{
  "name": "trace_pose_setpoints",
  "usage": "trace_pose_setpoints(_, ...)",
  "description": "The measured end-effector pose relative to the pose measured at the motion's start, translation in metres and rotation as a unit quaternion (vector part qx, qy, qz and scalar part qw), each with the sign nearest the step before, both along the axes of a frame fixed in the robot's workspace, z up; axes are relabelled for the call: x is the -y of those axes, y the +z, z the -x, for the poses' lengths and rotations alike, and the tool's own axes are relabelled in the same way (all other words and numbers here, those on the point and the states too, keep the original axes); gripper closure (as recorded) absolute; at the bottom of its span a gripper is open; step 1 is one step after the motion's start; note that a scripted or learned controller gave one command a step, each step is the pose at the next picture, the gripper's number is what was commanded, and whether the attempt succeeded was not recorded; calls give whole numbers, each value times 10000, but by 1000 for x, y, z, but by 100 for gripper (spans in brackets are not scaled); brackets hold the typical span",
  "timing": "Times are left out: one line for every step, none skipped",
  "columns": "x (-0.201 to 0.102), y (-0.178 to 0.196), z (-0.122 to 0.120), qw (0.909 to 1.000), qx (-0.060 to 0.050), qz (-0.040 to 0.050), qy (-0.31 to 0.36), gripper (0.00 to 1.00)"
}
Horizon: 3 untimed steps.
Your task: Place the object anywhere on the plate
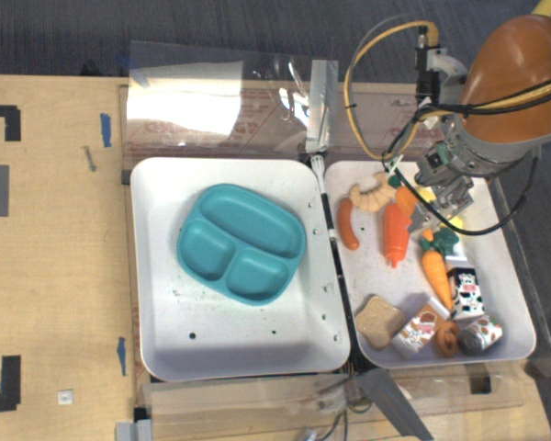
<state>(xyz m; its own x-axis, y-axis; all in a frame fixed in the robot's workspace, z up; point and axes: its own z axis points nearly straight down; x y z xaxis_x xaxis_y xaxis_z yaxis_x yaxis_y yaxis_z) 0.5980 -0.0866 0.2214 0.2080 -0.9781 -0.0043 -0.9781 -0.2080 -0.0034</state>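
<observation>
Left bin (156, 338): white, shallow, centre of frame, on the desk (46, 246); holds one teal plate (243, 242), three compartments, lying flat and slightly turned, with bare white floor all round it, widest toward the lower edge; open from above, so a drop anywhere over it looks unobstructed. Right bin (519, 324): toy foods crowded together; sausage (348, 224) nearest the shared wall, orange pepper (397, 232) beside it, carrot (436, 278) right of that, bread slice (378, 321) at lower left, small cartons and a doughnut-like piece packed along the lower rim. Gripper (445, 196): upper right, hanging low over the upper part of the right bin; whether its fingers are apart, together or clamped on anything cannot be told; likely reaching for a piece, none yet on the plate. Divider (329, 246) between bins: a carry must clear it.
</observation>
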Motion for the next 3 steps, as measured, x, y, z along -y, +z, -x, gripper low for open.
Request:
trace_pose_setpoints(-15,22,-36,9856,21,4,1689,100)
trace_pose_setpoints(-17,-15,-62,9597,15,1,2810,100)
trace_pose_setpoints(-6,51,20,9262,15,22,3769,100)
